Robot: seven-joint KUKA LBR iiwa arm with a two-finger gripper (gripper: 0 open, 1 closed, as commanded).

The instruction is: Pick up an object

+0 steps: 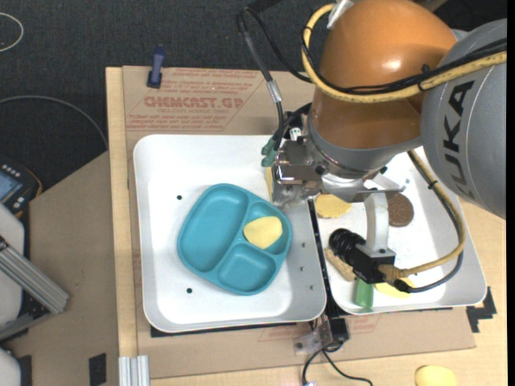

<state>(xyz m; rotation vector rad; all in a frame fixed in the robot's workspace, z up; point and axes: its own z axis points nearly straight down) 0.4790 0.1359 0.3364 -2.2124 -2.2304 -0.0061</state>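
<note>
Nothing had been picked up at this point, as far as I could see. Every loose item was lying in a bin. The likeliest target, going by where the robot was, looked like the yellow piece (263, 231). It sat in the small compartment of the teal divided plate (213, 236), on the side nearest the divider between the bins. That plate lay flat in the bin on the view's left (153, 215), towards the middle and front.

The other bin (438, 252) had a tan disc (331, 207) close to the divider and a brown disc (400, 211) a bit further over. There was also a green stick (364, 296) down near the front rim. None of them was raised off the bin floor either.

So the whole job was left: come down on something, close on it, lift it clear.

The hand (291, 174) was right at the seam between the two bins, just above the plate's far corner in the view and near the yellow piece. I couldn't make out any contact with either. I honestly couldn't tell whether it was open or closed, since the wrist hid that bit. The arm (378, 63) came in from the right, its fat orange band looming over the back of the right-hand bin and pointing more or less straight down. My guess is it was lined up for a descent, not carrying anything.
</note>
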